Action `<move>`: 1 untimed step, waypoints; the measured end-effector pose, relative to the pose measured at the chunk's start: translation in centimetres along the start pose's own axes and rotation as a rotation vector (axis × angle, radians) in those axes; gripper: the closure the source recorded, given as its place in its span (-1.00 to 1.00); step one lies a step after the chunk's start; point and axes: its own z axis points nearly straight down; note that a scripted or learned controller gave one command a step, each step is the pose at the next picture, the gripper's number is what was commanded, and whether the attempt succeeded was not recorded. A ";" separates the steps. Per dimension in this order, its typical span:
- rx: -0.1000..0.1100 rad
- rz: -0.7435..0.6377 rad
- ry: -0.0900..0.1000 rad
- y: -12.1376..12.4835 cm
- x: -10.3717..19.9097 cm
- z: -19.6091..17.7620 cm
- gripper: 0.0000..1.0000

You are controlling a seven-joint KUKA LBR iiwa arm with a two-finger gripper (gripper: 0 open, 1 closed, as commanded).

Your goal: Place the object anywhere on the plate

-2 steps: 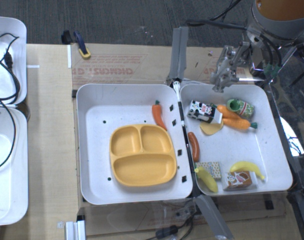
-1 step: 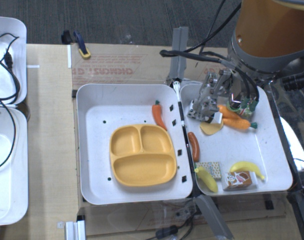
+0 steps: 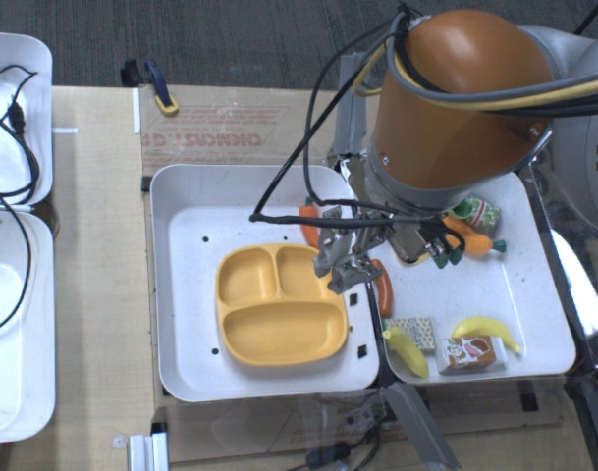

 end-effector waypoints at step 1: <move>0.000 -0.010 0.001 -1.2 -3.4 12.7 1.00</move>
